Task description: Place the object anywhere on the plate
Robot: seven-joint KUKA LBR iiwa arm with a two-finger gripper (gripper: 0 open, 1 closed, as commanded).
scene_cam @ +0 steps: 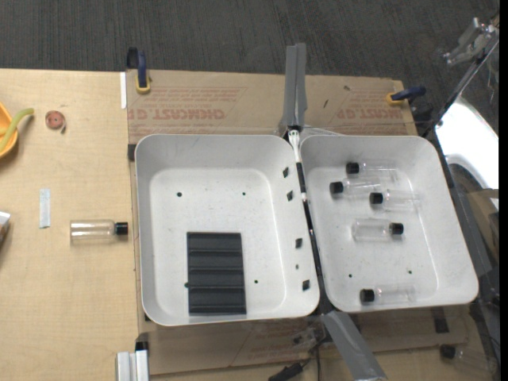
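Note:
A black ribbed plate [215,274] lies flat in the left bin [159,213], near its front edge. Several clear vials with black caps lie on their sides in the right bin [444,236]. One vial [367,168] is at the back, and a second vial [355,187] lies just in front of it. A third vial [379,230] is near the middle. Another vial [389,295] rests by the front wall. Nothing sits on the plate.
One more clear vial [97,229] lies on the wooden bench left of the bins. A yellow object [9,129], a small red disc [54,119] and a white strip [44,209] are at the far left. Clamps [140,71] hold the cardboard under the bins.

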